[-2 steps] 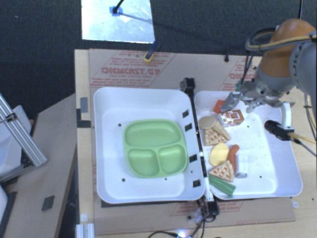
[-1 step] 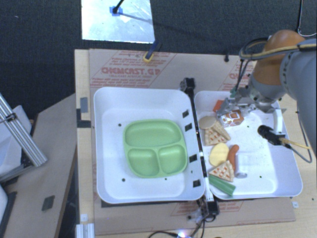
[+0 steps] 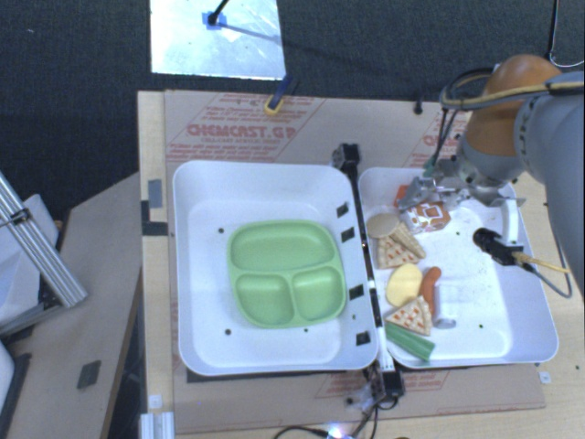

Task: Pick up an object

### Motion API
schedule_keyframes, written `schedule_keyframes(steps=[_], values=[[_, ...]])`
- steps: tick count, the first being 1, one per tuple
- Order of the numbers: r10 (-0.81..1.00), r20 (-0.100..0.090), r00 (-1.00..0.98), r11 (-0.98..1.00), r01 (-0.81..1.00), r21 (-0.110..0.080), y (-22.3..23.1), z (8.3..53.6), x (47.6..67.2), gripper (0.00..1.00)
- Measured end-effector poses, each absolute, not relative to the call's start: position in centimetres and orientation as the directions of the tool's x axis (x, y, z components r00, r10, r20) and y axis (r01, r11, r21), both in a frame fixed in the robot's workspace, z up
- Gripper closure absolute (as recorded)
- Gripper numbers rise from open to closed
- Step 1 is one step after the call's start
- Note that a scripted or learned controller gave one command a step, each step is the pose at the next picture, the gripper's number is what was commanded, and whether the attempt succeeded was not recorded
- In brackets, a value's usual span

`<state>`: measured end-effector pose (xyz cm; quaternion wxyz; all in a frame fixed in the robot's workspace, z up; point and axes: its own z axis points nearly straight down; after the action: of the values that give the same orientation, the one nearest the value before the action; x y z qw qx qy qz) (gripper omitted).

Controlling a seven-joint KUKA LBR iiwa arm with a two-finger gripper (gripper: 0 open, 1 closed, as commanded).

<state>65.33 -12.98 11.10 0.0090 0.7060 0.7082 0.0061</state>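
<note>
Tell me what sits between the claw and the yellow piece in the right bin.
The claw is at the bin's far end, by an orange-patterned piece. Between it and the yellow piece lie that piece and a waffle-like wedge.

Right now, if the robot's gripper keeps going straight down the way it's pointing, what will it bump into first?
Probably the red-and-white patterned toy piece lying right under the gripper in the right bin. Depth is hard to judge from this slanted view.

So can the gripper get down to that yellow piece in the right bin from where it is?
Probably yes. The yellow piece lies uncovered from above, though waffle wedges and a sausage crowd it, so the gripper may nudge those.
</note>
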Motion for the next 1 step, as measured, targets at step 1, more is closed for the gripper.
schedule_keyframes(steps=[1], values=[[1.000, -0.007, -0.005, 0.005, 1.000, 0.029, -13.01, 12.37, 65.57, 1.00]])
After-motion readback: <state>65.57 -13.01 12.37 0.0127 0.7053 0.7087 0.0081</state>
